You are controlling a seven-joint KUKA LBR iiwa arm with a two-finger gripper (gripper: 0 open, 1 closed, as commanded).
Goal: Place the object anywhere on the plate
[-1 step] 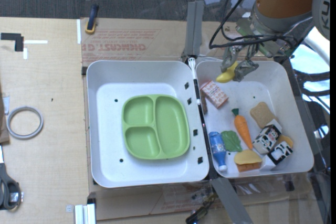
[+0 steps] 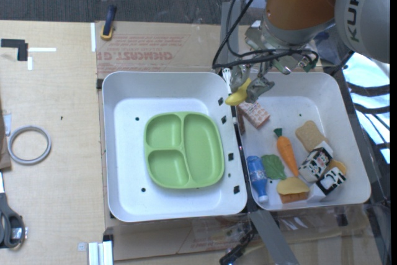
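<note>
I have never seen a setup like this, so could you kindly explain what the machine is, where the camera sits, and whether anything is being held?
A single camera looks down at a slant on two white bins. The grey-and-orange robot arm reaches in from the right; its gripper grips a small yellow banana above the bins' shared edge. The left bin holds a green divided plate, the banana's destination. The right bin holds toy food: a carrot, bread slice and a blue bottle.

Grey KUKA-lettered arm (image 2: 366, 3); orange band; black cables.
</note>
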